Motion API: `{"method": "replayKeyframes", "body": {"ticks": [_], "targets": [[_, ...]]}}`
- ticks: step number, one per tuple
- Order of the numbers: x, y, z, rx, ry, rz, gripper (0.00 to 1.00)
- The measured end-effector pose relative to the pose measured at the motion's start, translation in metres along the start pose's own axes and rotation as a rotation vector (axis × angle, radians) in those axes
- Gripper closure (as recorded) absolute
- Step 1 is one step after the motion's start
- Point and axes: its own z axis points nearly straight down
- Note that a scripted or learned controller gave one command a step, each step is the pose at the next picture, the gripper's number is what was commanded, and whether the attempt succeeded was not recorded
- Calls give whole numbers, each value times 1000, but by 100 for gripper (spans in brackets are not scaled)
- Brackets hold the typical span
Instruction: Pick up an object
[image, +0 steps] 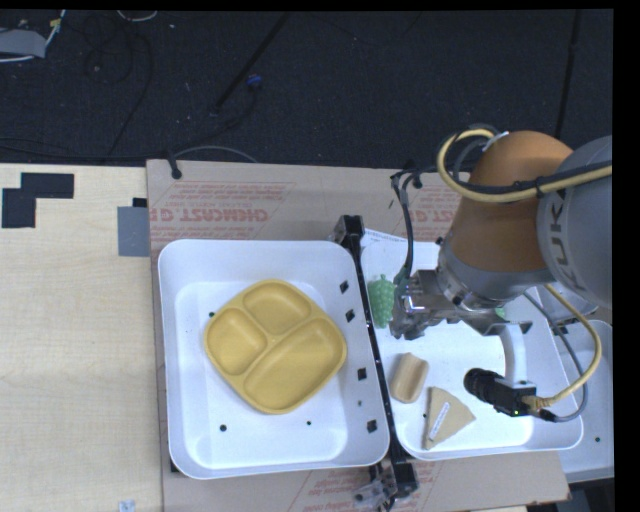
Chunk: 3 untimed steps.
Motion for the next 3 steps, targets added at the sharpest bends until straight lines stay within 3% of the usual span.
{"method": "replayKeyframes", "body": {"ticks": [2,3], "targets": [[97,-8,3,-1,-1,-2,100],[95,-8,3,0,-1,2,0]]}}
